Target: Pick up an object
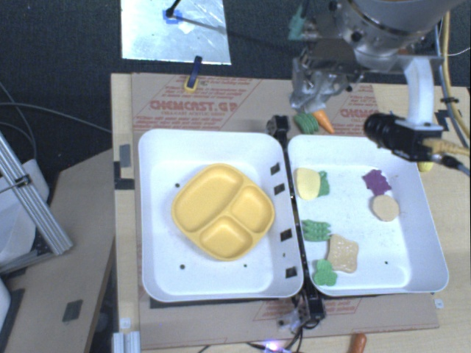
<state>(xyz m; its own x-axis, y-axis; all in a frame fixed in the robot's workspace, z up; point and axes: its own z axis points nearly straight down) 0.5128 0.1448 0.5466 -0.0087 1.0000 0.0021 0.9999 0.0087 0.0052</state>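
Above the right bin's (427, 219) far rim, the gripper (316, 103) hovers.

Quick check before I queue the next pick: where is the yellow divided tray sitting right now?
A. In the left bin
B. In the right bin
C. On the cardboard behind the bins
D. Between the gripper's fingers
A. The yellow divided tray lies flat inside the left bin, while the right bin holds the small food pieces.
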